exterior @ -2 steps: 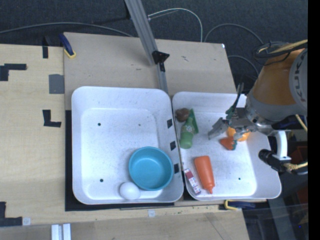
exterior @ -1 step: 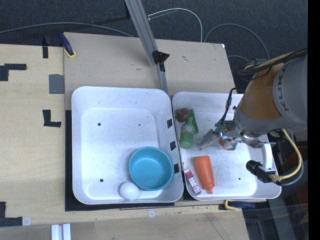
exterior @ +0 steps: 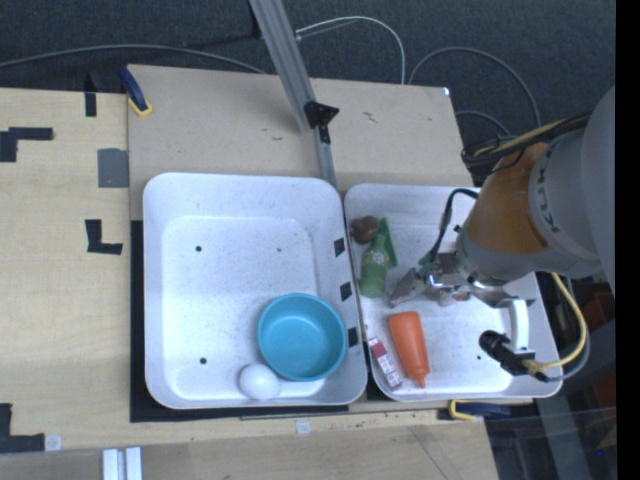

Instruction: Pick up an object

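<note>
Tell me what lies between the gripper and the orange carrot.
Camera view: only bare white floor of the right bin separates the gripper from the orange carrot just below it.

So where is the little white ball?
The white ball sits in the left bin, near its front edge, touching the blue bowl on the bowl's front-left side.

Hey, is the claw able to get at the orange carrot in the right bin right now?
Probably yes. The claw hovers just above the orange carrot in the right bin. The carrot's top lies uncovered; a small red item sits close beside it.
</note>
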`<state>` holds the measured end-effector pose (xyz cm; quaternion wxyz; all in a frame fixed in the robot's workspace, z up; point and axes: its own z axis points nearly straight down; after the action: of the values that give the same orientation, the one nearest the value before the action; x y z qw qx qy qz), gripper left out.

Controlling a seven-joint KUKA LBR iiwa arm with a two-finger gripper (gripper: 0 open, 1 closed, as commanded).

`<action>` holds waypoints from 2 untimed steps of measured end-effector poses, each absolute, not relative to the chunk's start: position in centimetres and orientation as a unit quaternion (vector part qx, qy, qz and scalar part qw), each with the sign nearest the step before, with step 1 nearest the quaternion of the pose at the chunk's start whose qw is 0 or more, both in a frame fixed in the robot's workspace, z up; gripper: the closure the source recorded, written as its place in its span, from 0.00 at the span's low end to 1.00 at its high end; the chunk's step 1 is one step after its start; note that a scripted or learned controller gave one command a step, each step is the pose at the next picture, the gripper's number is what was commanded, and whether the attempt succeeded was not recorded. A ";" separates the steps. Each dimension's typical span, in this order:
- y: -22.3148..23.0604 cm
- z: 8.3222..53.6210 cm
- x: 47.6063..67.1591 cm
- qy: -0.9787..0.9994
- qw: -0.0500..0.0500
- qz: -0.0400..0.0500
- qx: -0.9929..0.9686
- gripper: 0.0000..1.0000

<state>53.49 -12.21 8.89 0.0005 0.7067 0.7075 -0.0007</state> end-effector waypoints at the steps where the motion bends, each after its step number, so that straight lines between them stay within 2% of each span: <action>1: -12.1 10.0 53.5 0.708 -0.001 0.000 0.706 1.00; 2: -11.7 15.9 52.9 0.708 0.001 0.001 0.707 1.00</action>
<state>52.89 -11.69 15.87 0.0012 0.7066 0.7077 0.0009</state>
